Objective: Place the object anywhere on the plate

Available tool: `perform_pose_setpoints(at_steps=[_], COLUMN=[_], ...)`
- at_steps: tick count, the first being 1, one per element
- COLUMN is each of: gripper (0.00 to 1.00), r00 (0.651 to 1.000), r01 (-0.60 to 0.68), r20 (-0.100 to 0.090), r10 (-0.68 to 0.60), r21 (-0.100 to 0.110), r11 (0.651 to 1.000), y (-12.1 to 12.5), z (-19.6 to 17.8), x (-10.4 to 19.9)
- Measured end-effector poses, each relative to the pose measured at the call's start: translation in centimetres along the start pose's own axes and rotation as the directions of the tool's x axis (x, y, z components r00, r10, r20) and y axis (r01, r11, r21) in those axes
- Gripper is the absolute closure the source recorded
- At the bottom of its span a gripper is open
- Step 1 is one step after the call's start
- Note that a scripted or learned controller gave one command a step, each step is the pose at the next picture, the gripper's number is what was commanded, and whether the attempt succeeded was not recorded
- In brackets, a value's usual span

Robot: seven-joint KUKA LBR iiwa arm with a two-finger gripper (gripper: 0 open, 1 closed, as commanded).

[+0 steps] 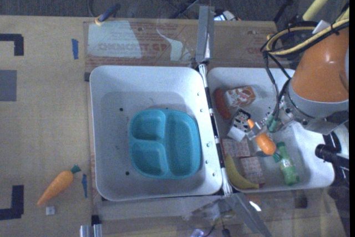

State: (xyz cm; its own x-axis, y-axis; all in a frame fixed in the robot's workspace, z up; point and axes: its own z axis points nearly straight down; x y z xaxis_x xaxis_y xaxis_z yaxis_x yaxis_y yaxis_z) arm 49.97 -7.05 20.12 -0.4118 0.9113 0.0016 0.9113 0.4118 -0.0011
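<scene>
- Turquoise divided plate (pixel 165 142) lies in the left bin (pixel 105 86), nothing on it.
- Orange carrot-like object (pixel 265 144) lies in the right bin (pixel 316 175), beside a green bottle (pixel 286 164), a banana (pixel 237 174) and a red packet (pixel 237 98).
- Gripper (pixel 272 124) hovers just above the object; whether it is spread or closed, I cannot tell.
- Toy carrot (pixel 56 186) lies on the bench (pixel 39 119), outside the bins.

Two shallow white bins, the left bin (pixel 105 119) and the right bin (pixel 319 172), are being carried side by side on the tan bench (pixel 44 119). A toy carrot (pixel 55 186) is being borne on the bare bench top near the left bin's lower left corner, with blue tape strips (pixel 74 48) stuck nearby. A cardboard sheet (pixel 244 41), possibly under clear film, is being supported behind the bins.
</scene>
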Motion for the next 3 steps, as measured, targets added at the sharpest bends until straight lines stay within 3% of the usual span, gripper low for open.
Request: perform_pose_setpoints(at_steps=[1, 2, 3], gripper=[1.0, 1.0, 0.0], r00=[0.956, 0.947, 0.947], r01=[0.295, 0.32, 0.32], r20=[0.003, 0.004, 0.004], r10=[-0.295, -0.32, -0.32], r21=[-0.002, -0.004, -0.004], r11=[0.956, 0.947, 0.947], y=[5.5, 10.6, 10.6], z=[1.7, 1.7, 1.6], x=[5.9, 12.0, 12.0])
